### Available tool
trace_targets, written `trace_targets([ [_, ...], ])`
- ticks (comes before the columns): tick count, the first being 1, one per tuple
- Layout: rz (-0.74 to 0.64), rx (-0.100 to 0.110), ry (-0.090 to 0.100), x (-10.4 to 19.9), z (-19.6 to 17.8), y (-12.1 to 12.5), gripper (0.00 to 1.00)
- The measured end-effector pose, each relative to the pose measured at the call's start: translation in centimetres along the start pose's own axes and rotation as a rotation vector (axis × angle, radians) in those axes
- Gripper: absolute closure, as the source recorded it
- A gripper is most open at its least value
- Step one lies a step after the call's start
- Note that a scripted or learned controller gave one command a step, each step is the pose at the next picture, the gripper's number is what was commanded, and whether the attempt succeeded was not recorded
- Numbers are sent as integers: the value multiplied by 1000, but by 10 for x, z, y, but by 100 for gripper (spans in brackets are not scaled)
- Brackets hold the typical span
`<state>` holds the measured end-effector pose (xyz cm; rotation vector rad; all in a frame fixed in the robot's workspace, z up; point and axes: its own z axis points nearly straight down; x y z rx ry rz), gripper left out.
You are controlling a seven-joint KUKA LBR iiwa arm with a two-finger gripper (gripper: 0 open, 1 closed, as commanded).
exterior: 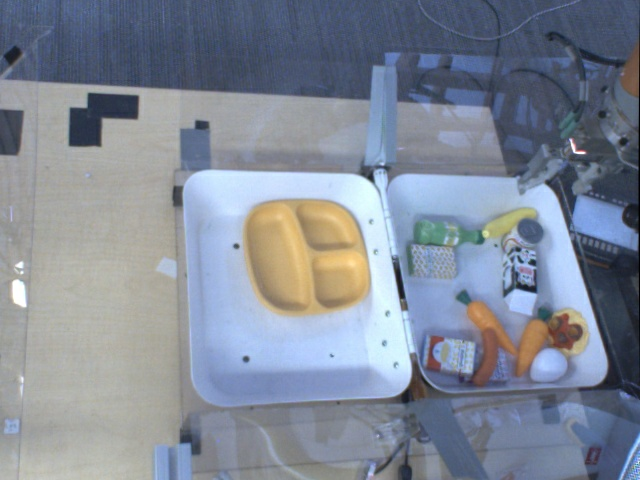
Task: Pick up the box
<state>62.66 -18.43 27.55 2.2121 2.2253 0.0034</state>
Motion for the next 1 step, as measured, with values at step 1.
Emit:
trace_targets([
  [1, -36, 1, 1, 52, 113, 4, 0],
])
